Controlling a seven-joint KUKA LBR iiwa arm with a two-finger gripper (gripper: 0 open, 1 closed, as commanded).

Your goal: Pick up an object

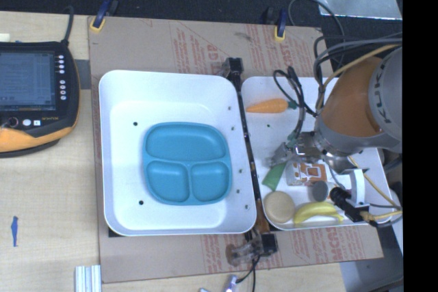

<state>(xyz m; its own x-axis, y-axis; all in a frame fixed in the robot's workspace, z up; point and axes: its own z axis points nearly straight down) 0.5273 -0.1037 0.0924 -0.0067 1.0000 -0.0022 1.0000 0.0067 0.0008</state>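
Camera view: looking down at a slant on the table, light wood, w/ a brown cardboard sheet under two white bins side by side.

Left bin: holds a blue divided plate, three compartments, lying flat approx. at bin centre.

Right bin: several objs.
- Toy carrot, orange w/ green tip, lying across the far part of the bin, well apart from the rest.
- Green flat piece, tilted, just beside the bin's left wall, near the jaws.
- Round tan item, at near-left corner; can't tell what it is.
- Toy banana, yellow, along the near edge, touching or just beside the tan item.
- Small dark grey obj just above the banana; too small to identify.

Arm: grey w/ orange band, reaches in from the right, wrist over the middle of the right bin. Gripper pointed down among the objs, between green piece and dark grey obj. Jaws: cannot tell if released or clenched; wrist body and cabling hide them. Nothing visibly held between them.

Teach pendant w/ lit screen, on the table left of the bins. Blue/yellow clamps on cardboard's far edge.
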